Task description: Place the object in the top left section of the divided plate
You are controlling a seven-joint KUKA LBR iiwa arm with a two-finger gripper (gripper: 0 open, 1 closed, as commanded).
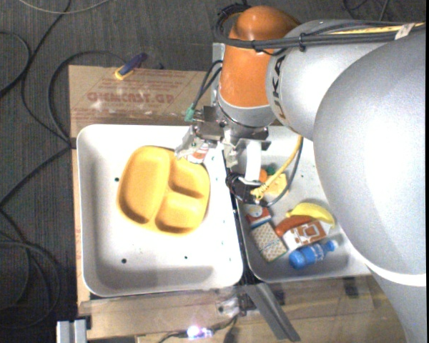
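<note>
Gripper (194, 147) sits at centre frame, just above the upper right rim of the yellow divided plate (164, 189). Something small and whitish-red shows at its tip, but I can't tell if that's the object or gripper hardware, and I can't tell how the end effector is set.

Progress, as a judgement: placement not done. All 3 plate sections look bare, including the top left section (149, 168). The tip hangs over the plate's right edge, so a shift toward frame left is left, then a release.

Plate lies in the left bin (100, 263), a shallow white tray, left-centre of frame. Right bin (336, 269) at lower right holds clutter: a banana (311, 211), a blue bottle (311, 254), a small carton (268, 240), and an orange-red box (304, 231).

Room: bins rest on a bench with brown cardboard (139, 95) showing at upper left, a blue-yellow item (131, 64) on it. Dark floor with cables at left. The grey arm (365, 134) with orange band (252, 56) fills the right.
</note>
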